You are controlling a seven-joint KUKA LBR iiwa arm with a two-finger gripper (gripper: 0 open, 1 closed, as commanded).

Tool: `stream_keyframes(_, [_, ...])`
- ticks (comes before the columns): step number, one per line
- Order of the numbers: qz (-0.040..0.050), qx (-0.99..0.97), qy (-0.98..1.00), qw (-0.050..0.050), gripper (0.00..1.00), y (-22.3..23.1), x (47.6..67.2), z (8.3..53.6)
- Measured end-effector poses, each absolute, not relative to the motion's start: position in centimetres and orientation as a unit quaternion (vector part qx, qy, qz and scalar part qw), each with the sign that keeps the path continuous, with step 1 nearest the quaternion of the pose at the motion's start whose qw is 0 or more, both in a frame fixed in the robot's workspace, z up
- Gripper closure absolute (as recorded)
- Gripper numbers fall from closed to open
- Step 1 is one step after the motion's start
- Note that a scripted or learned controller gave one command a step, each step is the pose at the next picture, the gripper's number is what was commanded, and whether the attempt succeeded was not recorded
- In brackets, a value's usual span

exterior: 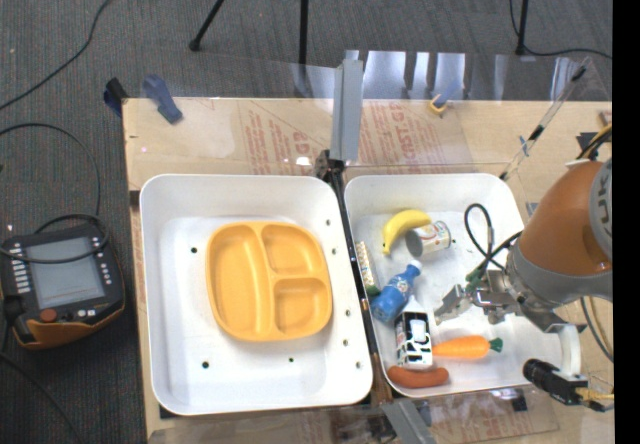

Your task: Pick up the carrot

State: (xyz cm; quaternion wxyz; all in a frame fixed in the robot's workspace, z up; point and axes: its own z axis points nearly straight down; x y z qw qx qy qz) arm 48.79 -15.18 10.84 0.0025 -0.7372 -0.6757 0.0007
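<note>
The orange carrot point(458, 348) with a green tip lies flat near the front edge of the right bin point(500, 194). My gripper point(470, 303) hangs just above and behind it, a short way off the carrot. Its fingers stand open, and nothing is between them. The grey arm with its orange band point(565, 232) reaches in from the right.
Left of the carrot a black-and-white carton point(413, 337) stands beside a blue bottle point(395, 290). A red sausage point(420, 376) lies in front. A banana point(404, 226) and a small can point(433, 238) sit farther back. A yellow divided plate point(270, 279) rests in the left bin point(160, 222).
</note>
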Motion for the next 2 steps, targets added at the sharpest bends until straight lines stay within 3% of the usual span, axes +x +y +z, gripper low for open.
stream_keyframes(1, [0.0001,-0.631,-0.776,0.002,0.0,-15.7,47.6,8.7])
stream_keyframes(2, [-0.0003,-0.543,-0.84,0.0,0.0,-18.0,47.6,8.7])
